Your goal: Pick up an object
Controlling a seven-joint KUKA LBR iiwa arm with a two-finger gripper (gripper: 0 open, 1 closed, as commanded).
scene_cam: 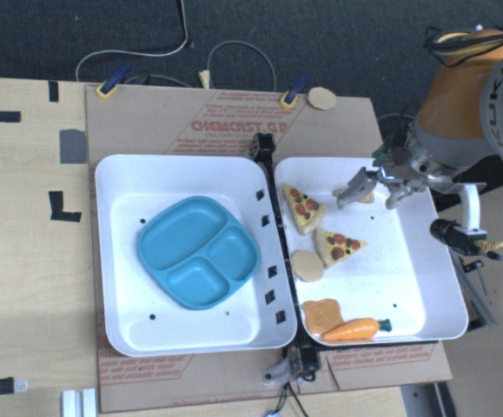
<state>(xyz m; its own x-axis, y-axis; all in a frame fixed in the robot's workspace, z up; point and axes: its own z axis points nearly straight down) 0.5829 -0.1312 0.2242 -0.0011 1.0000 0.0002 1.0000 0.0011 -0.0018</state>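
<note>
Toy carrot (pixel 352 328) and toast (pixel 320 314) parked at right bin (pixel 425 259) near edge, pizza slices (pixel 301 208) and cookie (pixel 307 265) mid-bin, all loose for picking; gripper (pixel 374 191) spread open over far end, gripping nothing, no target obvious.

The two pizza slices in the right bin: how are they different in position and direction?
The upper pizza slice lies close to the divider between the bins, while the lower pizza slice lies nearer the bin's middle. The upper slice has its tip toward the bin's top left corner; the lower slice has its tip to the right. The lower slice lies beside a round cookie; the upper slice lies apart from it. Both lie flat, with red toppings.
</note>
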